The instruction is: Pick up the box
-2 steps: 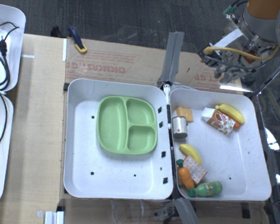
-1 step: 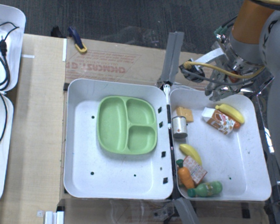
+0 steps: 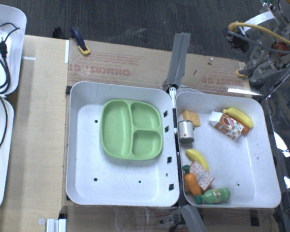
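Gripper [image 3: 258,66] first: hanging past the far right corner of the right bin [image 3: 276,169], among cables, well apart from the contents. Clenched or released, cannot tell. Seeing the box [image 3: 228,127] lying in that bin's far part, touching a banana [image 3: 240,117]. Noting a green tray [image 3: 132,129] sitting in the left bin [image 3: 80,147].

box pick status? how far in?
Done: nothing visible yet. The box lies in the right bin, at its far side, touching a banana. In hand: nothing to report; the arm is at the top right, outside the bins, well back from the box. Left: reach in over the right bin, grasp the box and lift it.
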